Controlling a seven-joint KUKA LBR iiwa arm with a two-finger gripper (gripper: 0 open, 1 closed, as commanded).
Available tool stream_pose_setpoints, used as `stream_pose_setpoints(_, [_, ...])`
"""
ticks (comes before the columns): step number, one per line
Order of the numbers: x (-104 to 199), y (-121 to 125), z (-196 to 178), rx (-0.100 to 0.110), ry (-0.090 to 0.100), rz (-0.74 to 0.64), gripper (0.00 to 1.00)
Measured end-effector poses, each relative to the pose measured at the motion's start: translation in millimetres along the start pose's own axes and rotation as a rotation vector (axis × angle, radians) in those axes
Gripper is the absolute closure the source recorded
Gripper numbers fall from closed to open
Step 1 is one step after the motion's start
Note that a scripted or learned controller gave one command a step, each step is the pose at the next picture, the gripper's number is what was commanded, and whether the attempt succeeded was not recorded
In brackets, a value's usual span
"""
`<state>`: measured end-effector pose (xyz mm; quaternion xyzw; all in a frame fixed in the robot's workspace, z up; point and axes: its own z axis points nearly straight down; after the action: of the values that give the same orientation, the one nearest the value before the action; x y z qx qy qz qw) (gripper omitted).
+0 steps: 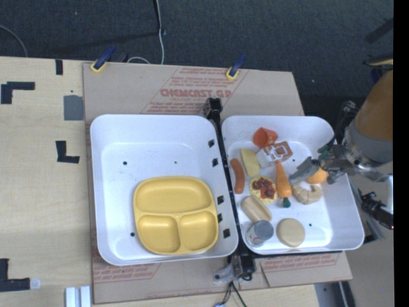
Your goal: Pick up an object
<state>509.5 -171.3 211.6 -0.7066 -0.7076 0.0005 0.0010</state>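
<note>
The arm is reaching in over the right bin (332, 235), its end effector (313, 169) hovering low among the toy food, just right of the carrot (282, 183) and above the pale piece (307, 194). Whether it is apart or together, I cannot tell. This looks like the approach step; next it needs to be settling squarely over one item, likely the carrot.

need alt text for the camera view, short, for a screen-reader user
A grey robot arm reaches in from the right, its gripper low over the right white bin, which holds toy foods including a carrot, a sausage and a small can. The left white bin holds a yellow divided tray.
</note>
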Motion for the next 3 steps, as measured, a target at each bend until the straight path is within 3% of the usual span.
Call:
stream_pose_setpoints(1, [7, 35, 112, -0.002, -0.002, -0.001, 0.0])
stream_pose_setpoints(2, [44, 43, 119, -0.019, -0.011, 0.001, 0.0])
stream_pose_setpoints(3, [49, 46, 106, -0.024, 0.001, -0.002, 1.0])
